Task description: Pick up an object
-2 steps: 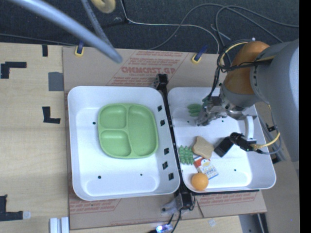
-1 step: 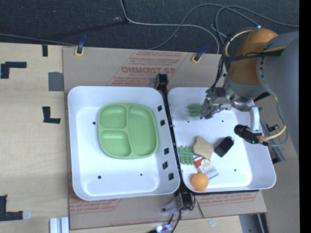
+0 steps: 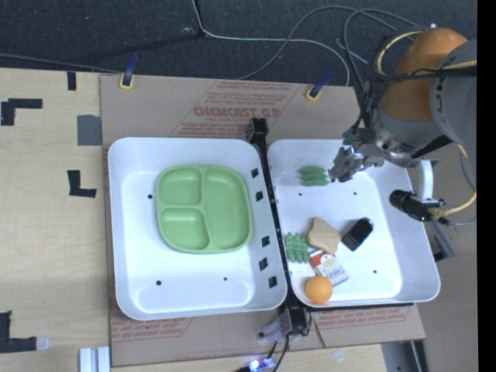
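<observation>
A small green object (image 3: 313, 176) lies in the upper part of the right-hand bin (image 3: 387, 281) on the worktop, just left of the hand (image 3: 341, 169). It looks ridged, flat and pale green — probably light, slightly soft plastic, best pinched across its short width. The hand's opening cannot be told.

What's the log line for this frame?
arm: over right bin | gripper: beside green item | grasp: none seen | left bin: green plate
</observation>
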Motion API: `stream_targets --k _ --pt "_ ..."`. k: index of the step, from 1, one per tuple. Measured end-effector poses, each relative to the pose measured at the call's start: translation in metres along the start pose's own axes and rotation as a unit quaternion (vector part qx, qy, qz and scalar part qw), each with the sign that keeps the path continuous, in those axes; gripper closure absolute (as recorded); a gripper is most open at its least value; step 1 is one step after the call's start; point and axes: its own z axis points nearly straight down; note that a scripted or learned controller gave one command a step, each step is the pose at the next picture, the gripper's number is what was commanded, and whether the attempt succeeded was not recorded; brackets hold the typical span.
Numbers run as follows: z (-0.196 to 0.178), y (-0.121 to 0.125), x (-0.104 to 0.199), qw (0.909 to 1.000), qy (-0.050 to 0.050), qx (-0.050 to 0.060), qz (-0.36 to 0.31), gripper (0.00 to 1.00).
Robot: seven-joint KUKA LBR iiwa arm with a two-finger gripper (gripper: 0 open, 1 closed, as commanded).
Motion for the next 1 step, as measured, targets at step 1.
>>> stream_targets --k 1 --pt "-0.0548 -0.0090 -0.0024 1.0000 0.000 0.000 0.000 1.00"
